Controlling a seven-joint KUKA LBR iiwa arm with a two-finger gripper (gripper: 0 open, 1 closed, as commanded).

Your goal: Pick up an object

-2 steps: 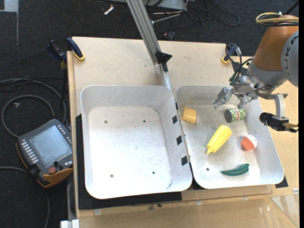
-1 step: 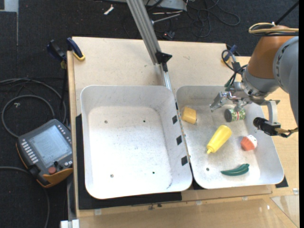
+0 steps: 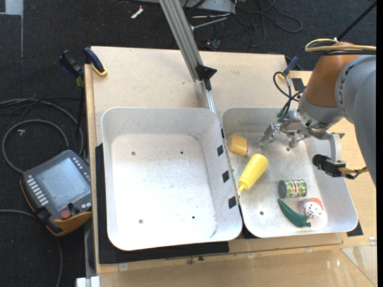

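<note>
My gripper (image 3: 279, 137) hangs over the far part of the right bin (image 3: 341, 187), and its metal fingers (image 3: 266, 137) are spread open with nothing between them. A small yellow block (image 3: 238, 144) lies to its left, near the wall between the bins. Below that block a yellow bottle (image 3: 252, 171) lies on its side. Closer to the front, a green can (image 3: 292, 188) also lies on its side. At the front of the bin, a green curved piece (image 3: 291, 213) rests beside a white and red toy (image 3: 313, 210).
The left bin (image 3: 114, 124) stands beside the right one. A slanted metal rail (image 3: 182, 31) runs from the back to the bins' shared wall. A teach pendant (image 3: 57, 187) lies on the floor at left. Cables trail near the arm's wrist (image 3: 287, 85).
</note>
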